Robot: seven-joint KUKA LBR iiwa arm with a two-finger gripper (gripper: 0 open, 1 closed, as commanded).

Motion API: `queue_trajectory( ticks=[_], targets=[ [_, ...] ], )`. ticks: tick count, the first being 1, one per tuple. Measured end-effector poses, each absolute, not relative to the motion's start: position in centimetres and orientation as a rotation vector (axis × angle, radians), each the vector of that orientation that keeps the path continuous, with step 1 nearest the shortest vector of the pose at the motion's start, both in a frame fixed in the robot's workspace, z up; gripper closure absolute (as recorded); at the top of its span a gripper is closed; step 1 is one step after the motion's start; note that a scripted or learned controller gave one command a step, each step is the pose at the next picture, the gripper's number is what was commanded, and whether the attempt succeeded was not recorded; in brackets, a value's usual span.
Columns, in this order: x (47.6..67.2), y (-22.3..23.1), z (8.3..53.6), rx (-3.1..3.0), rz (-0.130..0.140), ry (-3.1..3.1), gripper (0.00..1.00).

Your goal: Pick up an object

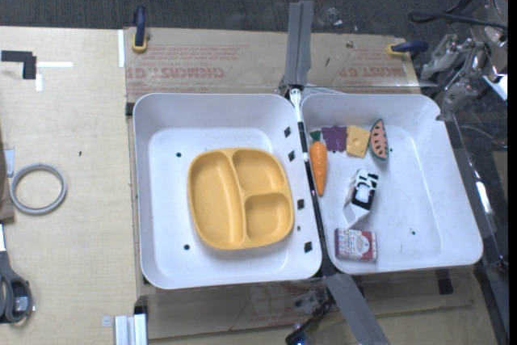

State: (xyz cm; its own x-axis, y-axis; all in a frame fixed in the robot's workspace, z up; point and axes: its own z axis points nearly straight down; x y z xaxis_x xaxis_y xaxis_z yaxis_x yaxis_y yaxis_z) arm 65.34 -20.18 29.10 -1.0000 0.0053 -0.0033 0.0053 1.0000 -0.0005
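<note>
Two white bins (153,174) sat there: one yellow divided plate (240,197) at nine o'clock; at three, one carrot (318,166), one watermelon slice (378,140), one carton (355,245).

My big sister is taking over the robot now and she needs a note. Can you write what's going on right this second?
Gripper: its state cannot be told in the camera view.
Left bin: holds a yellow divided plate.
Right bin: toy carrot along the left wall, purple piece, yellow cheese-like piece, watermelon slice near the top, black-and-white toy in the middle, small red-and-white carton at the near edge.
Done: nothing lifted yet; all items lie in the bins.
Left: bring the arm in, pick one object up.
</note>
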Motion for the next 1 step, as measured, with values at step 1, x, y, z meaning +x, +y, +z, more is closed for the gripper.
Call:
queue_trajectory(
  ticks=[1],
  targets=[
    [64.51,-22.14,17.07,0.537,-0.001,3.092,0.00]
  ],
)
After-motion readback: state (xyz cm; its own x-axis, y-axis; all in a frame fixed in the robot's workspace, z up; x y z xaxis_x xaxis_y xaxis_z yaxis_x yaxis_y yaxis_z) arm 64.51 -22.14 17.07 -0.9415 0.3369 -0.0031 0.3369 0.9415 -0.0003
